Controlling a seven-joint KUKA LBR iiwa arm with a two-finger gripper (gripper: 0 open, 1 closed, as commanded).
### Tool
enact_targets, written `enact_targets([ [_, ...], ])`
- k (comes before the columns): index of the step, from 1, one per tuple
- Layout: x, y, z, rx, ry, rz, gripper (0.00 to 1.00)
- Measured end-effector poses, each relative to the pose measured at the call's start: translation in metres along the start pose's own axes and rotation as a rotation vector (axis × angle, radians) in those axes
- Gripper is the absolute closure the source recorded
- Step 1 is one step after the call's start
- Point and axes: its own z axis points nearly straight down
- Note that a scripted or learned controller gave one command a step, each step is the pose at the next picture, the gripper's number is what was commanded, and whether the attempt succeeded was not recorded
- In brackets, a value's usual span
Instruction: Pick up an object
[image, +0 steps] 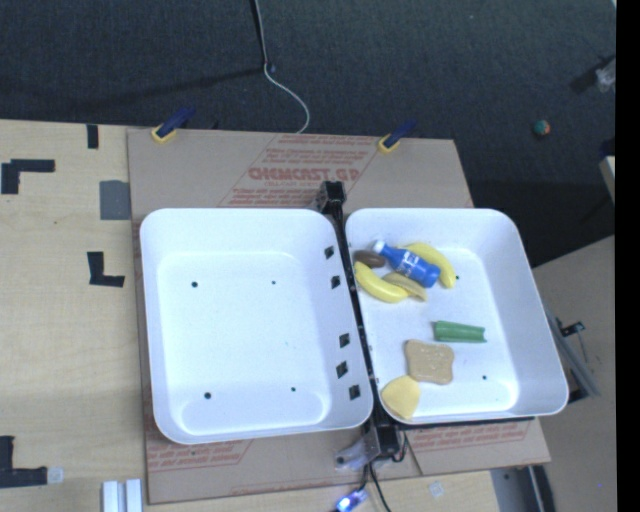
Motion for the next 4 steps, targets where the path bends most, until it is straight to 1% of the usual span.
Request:
enact_targets([
  [1, 0.035, -0.001, 0.202, 0.017, 0.007, -0.007, 1.0],
  [2, 0.077, 0.001, 0.025, -0.02, -0.001, -0.012, 1.0],
  [3, 0.084, 0.0, -0.004, -0.005, 0.001, -0.008, 1.0],
  [4, 0.0, 0.0, 0.0, 0.0, 0.0, 0.0, 1.0],
])
